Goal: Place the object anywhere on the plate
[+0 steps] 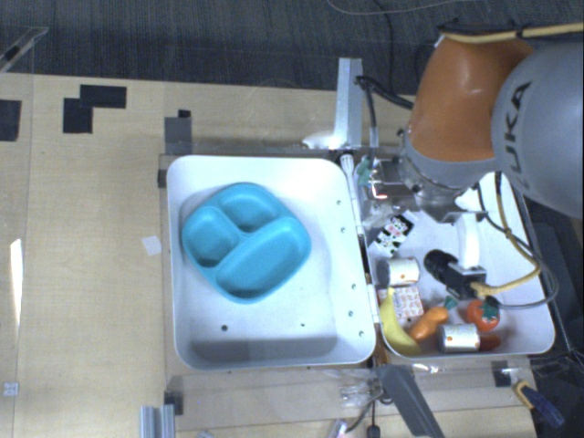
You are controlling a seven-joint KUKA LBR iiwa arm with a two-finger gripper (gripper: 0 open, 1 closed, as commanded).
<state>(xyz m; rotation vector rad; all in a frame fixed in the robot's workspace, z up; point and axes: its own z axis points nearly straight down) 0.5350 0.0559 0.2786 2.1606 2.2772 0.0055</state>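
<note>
The grey arm hangs over the right bin; its gripper sits low there, grip state impossible to tell. Well to its left, the blue divided plate holds nothing. Just below the gripper, banana, carrot and tomato lie unpicked, so placing remains.

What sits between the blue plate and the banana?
Camera view: bare white floor of the left bin, then the two bins' adjoining walls, between blue plate and banana.
</note>
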